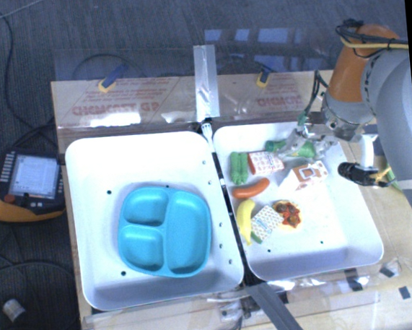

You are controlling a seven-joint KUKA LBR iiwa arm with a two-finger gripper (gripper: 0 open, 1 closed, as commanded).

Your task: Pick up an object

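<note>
My gripper [306, 141]: low over the right shallow white bin's [359, 251] far right corner; finger state I cannot tell
Small orange-and-white carton [309, 174]: just below my gripper
Red-and-white packet [264, 163]: to its left
Yellow plastic banana [245, 220]: farther left, nearer the camera

The gripper [306, 138] is a small tangle of metal and green at the arm's [384, 100] end, too blurred to read in detail. Directly beneath it, part of a green item [277, 146] is covered by it, so its shape is unclear. Just below the gripper, the print on the small carton [309, 174] is too fine to read, as is that on the red-and-white packet [265, 163] to the gripper's left. The arm is cut off by the right edge.
</note>
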